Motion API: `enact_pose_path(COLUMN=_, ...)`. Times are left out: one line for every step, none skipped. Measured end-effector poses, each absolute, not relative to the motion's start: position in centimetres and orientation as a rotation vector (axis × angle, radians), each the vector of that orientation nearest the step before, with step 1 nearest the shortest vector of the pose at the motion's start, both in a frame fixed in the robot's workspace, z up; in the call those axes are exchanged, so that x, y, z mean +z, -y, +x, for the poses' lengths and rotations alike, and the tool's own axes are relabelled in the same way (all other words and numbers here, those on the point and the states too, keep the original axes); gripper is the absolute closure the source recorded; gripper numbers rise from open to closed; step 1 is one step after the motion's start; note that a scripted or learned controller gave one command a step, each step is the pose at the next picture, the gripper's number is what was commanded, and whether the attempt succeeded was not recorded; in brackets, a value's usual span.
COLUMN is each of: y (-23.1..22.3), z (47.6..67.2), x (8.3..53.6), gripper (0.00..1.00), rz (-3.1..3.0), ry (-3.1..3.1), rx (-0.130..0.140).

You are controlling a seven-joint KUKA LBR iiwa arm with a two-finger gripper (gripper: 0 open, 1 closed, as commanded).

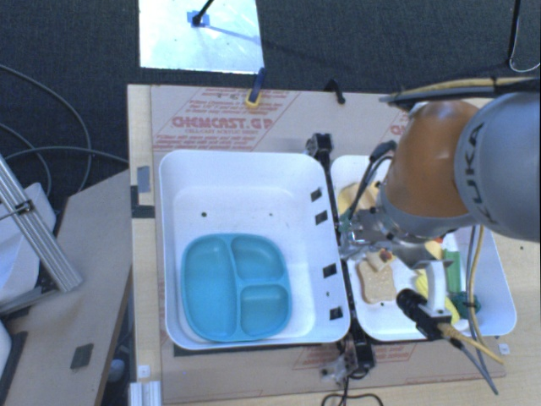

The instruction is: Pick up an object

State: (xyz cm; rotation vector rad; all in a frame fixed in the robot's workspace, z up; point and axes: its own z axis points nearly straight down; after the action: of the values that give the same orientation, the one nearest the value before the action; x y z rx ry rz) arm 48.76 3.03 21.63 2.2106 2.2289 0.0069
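Note:
My gripper (362,242) hangs low over the left part of the right bin (499,315), under the grey and orange wrist. Just below it lies a slice of toast (377,284), close to the metal gripper parts; whether they touch is unclear. A yellow object (347,196) lies at the bin's far left, partly hidden by the arm. A green object (453,271) and a yellow piece (457,313) lie to the right of the toast. A small red bit (387,257) shows beside the gripper.
The left bin (245,172) holds a blue divided plate (237,288). A black-clipped divider wall (331,244) separates the two bins, right next to the gripper. The arm covers much of the right bin's far half.

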Motion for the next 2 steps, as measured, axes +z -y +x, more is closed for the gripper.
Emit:
enact_pose_path(y=-3.8, z=52.9, x=21.2, gripper=1.00, rz=2.213, ry=-2.226, rx=0.005)
enact_pose_path(y=-2.2, z=48.5, x=18.3, gripper=1.00, rz=2.223, ry=-2.222, rx=-0.002)
